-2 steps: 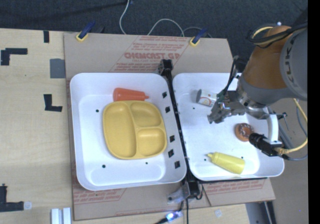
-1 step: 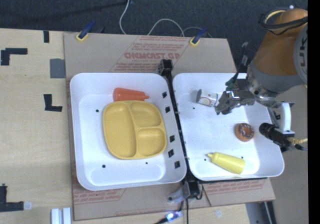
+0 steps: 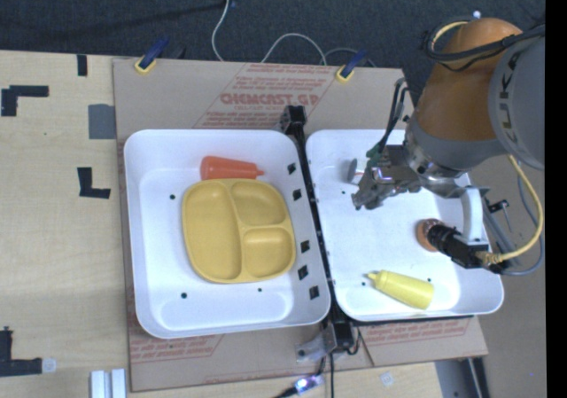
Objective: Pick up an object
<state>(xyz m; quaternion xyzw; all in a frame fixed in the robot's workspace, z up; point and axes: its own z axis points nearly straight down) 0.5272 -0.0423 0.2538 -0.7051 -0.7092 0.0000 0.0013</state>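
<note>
Dark carpet lies beyond the bench, where the pincer (image 3: 368,192), its opening impossible to tell and nothing visibly in it, hovers over the right bin (image 3: 341,245), so it should probably descend squarely onto the yellow bottle (image 3: 403,288) lying near the bin's front edge.

Yellow plate (image 3: 237,230) — orange carrot (image 3: 230,167) (white bins (image 3: 146,210)).
</note>
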